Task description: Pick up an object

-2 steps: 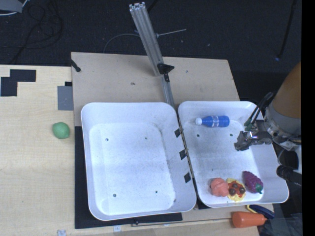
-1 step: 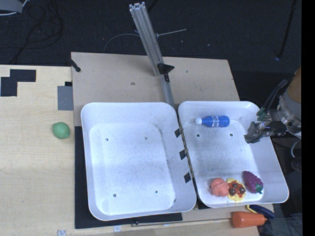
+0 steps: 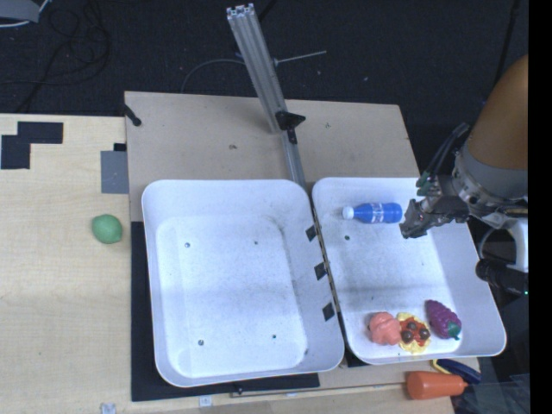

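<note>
1. Blue plastic bottle with a white cap (image 3: 373, 213) lies on its side in the right-hand shallow white bin (image 3: 392, 270), near the bin's far edge, cap end toward the divide between the bins.
2. Just beside the bottle's blue end hang the dark jaws (image 3: 417, 223) of the grey arm (image 3: 493, 172); whether they are spread or pressed together cannot be told, and nothing is seen between them.
3. At the near edge of the same bin sit three small toys close together: an orange-pink rounded toy (image 3: 384, 328), a yellow and dark red piece (image 3: 415, 332) touching it, and a purple grape-like cluster (image 3: 442, 318).
4. The left-hand shallow white bin (image 3: 231, 279) sits touching the right one on the worktop.
5. Outside the bins, a green ball (image 3: 108, 228) rests on the pale wooden worktop (image 3: 52, 300) far left, and an orange carrot-shaped toy (image 3: 435, 385) lies by the near right corner.
</note>
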`<state>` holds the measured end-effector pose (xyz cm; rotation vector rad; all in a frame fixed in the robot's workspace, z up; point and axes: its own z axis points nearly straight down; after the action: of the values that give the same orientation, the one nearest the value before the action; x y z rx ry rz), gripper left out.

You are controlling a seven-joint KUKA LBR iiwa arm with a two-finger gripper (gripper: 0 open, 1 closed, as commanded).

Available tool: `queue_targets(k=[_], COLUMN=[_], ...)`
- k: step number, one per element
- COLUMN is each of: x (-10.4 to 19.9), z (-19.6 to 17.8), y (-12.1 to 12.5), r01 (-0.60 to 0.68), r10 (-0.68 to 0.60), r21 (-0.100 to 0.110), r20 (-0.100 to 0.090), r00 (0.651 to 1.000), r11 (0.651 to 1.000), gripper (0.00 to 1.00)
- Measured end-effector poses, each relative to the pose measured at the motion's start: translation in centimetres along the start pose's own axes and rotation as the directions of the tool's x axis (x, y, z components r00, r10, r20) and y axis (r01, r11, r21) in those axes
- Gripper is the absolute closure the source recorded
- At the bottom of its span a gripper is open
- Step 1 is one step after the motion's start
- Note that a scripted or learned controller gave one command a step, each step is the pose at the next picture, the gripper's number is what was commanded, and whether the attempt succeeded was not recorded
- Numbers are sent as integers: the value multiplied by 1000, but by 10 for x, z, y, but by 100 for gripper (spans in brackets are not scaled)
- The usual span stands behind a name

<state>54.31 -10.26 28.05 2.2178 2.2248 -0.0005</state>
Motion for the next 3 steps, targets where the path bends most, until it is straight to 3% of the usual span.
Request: queue_targets(k=[1, 2, 3], x=[48, 97, 145], z=[15, 18, 28], y=[10, 38, 46], r01=[0, 0, 0], r10=[0, 0, 0], r21=[2, 1, 1], r20=[-1, -1, -1], r00=[1000, 1000, 1000], r11=[1000, 1000, 1000], gripper=[100, 100, 100])
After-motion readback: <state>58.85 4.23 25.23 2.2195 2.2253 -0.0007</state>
